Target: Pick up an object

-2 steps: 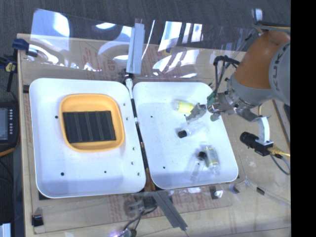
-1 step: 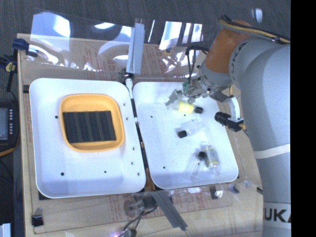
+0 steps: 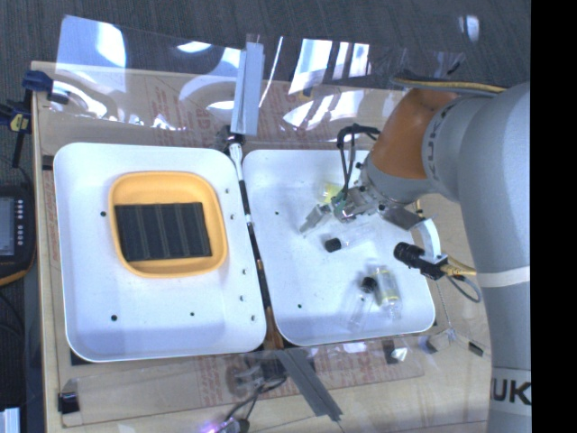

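Now, a small black block point(image 3: 333, 244) sits loose on the right bin's point(image 3: 279, 242) floor, just near of the gripper point(image 3: 317, 217); whether that gripper is spread or pinching, nobody can tell. A clear packet point(image 3: 386, 287) lies nearer right.

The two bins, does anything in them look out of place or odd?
Nothing stands out. The left bin holds a yellow tray lying flat and square. The right bin has small items scattered loosely, with the gripper low among them.
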